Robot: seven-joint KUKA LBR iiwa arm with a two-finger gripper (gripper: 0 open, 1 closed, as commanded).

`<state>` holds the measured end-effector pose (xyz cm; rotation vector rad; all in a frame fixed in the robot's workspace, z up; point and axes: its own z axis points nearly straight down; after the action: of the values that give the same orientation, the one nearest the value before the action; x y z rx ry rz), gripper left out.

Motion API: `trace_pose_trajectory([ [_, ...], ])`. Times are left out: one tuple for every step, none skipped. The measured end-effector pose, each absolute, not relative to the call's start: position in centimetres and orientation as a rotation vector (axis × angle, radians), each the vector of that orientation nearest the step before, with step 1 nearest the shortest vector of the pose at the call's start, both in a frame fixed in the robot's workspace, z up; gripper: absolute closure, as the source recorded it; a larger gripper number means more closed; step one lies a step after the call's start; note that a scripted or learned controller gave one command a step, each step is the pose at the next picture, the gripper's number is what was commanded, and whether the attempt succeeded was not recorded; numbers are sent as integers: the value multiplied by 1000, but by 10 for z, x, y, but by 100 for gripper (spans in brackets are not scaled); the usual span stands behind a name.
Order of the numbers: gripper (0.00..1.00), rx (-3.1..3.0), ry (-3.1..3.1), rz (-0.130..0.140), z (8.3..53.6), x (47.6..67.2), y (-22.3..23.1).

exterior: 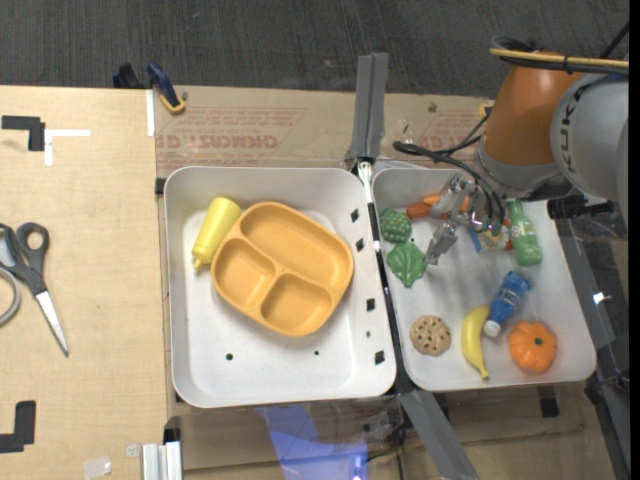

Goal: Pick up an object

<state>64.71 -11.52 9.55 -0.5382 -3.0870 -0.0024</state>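
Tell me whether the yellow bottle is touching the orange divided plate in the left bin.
Touching. The camera view shows the yellow bottle lying against the upper-left rim of the orange plate, with no white bin floor between them.

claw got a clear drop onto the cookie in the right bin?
Probably yes. The cookie lies flat on bare bin floor, apart from the banana beside it, and nothing covers it. The claw hangs further back in that bin.

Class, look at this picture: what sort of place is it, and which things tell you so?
Probably a robotics lab bench set up for grasping trials. A robot arm reaches over two white bins; the right one holds toy food such as a banana and pumpkin. Scissors lie on the bench.
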Motion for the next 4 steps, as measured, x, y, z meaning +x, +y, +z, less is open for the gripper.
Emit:
trace_pose_trajectory([
  [0,-648,-3077,1,93,580,-127],
  [0,-447,-3085,-2,89,644,-177],
  [100,-448,-3111,3,102,649,-177],
  [100,-858,-3023,-1,92,633,-120],
])
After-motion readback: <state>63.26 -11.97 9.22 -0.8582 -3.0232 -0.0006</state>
